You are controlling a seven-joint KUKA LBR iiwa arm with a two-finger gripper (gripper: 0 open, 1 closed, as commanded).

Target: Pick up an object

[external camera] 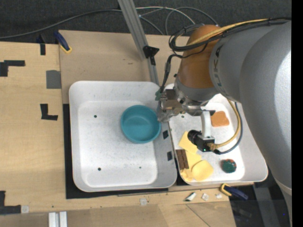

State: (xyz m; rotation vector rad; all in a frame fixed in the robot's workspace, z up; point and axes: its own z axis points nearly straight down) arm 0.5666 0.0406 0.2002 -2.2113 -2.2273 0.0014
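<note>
A teal bowl (139,123) sits upright in the left bin (94,174), toward its right side. My gripper (164,109) hangs under the orange wrist band, right at the bowl's right rim and over the divide between the two bins. The arm's body hides where the gripper meets the bowl. In the right bin (251,169) lie an orange block (220,119), a pale yellow flat piece (188,144), a rounder yellow piece (201,170), a brown bar (182,159) and a small green object (229,165).
The grey arm covers the upper right of the view and much of the right bin. A slanted metal pole (137,32) rises behind the left bin. Black cables (222,148) loop over the right bin. Blue clamps sit at the bench corners.
</note>
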